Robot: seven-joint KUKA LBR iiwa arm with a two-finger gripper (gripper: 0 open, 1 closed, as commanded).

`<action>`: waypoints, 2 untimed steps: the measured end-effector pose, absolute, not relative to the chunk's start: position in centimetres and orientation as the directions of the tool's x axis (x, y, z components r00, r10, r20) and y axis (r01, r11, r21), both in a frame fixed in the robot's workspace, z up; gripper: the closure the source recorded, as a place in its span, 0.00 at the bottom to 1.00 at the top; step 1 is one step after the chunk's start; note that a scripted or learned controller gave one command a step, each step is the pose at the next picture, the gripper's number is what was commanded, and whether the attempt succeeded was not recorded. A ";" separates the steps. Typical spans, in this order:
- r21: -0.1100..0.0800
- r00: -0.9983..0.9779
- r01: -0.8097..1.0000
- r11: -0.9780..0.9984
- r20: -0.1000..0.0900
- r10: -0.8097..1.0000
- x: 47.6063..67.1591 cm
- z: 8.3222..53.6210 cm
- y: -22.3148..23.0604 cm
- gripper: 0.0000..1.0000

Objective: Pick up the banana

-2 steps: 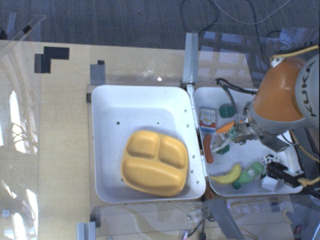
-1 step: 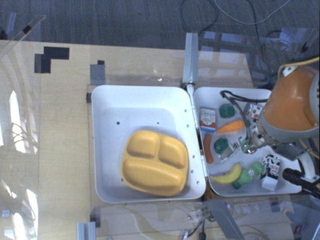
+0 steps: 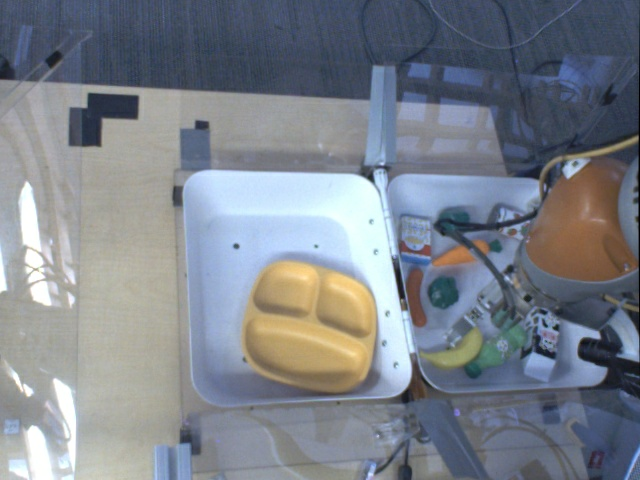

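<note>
The yellow banana (image 3: 453, 351) lies along the front wall of the right bin (image 3: 470, 383), its curve bending upward at the right end. My gripper (image 3: 491, 312) hangs just above and behind the banana's right end, under the grey arm with its orange band (image 3: 580, 223). Nothing is visibly lifted; the banana rests on the bin floor. A green bottle (image 3: 497, 348) lies against the banana's right tip, partly under the gripper.
The right bin also holds a green lump (image 3: 442, 290), a carrot (image 3: 456, 257), a red sausage (image 3: 415, 300), a small carton (image 3: 415, 235) and a cow-patterned carton (image 3: 541, 338). A yellow divided tray (image 3: 310, 326) lies in the left bin (image 3: 230, 218).
</note>
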State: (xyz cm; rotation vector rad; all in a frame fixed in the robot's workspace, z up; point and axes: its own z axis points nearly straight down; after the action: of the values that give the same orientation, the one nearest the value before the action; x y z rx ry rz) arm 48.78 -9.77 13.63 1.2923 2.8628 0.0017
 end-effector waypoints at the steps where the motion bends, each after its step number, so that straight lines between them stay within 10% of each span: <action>1: 0.003 -0.559 0.829 0.559 -0.002 0.829 48.9 18.3 -7.9 0.00; 2: 0.008 -0.678 0.735 0.678 -0.008 0.735 49.0 8.8 -10.6 0.00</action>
State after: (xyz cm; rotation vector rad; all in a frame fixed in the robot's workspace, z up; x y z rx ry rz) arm 49.04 -10.64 8.80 1.2556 2.8686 0.0068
